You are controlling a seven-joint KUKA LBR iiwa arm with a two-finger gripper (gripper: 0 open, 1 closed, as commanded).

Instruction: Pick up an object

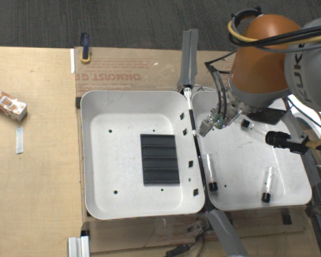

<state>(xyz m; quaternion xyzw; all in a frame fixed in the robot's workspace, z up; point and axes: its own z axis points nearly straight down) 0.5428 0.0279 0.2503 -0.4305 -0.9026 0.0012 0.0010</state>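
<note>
The gripper (211, 124) hangs low over the far left corner of the right bin (241, 162), close beside the wall it shares with the left bin (99, 143). From this slant I cannot tell whether it is released or clenched, and nothing can be seen held in it. The arm (265, 52), with its orange band, leans in from the right above that corner.

Just to the right of the gripper lies a short clear tube (247, 125), apart from it on the bin floor. Nearer, along the left wall of the same bin, a long clear tube (209, 172) with a black cap lies lengthwise, cap toward the near side. A third tube (266, 185), also black-capped, rests near the bin's near right corner, well apart from the gripper.

In the middle of the left bin a black ribbed block (160, 159) lies flat.

Beyond the bins, a cardboard sheet (115, 71) with red print lies at the far side, with a blue and yellow clamp (84, 48) at its far left corner. On the bench (37, 197) far to the left sit a small carton (9, 106) and a white strip (19, 141).
</note>
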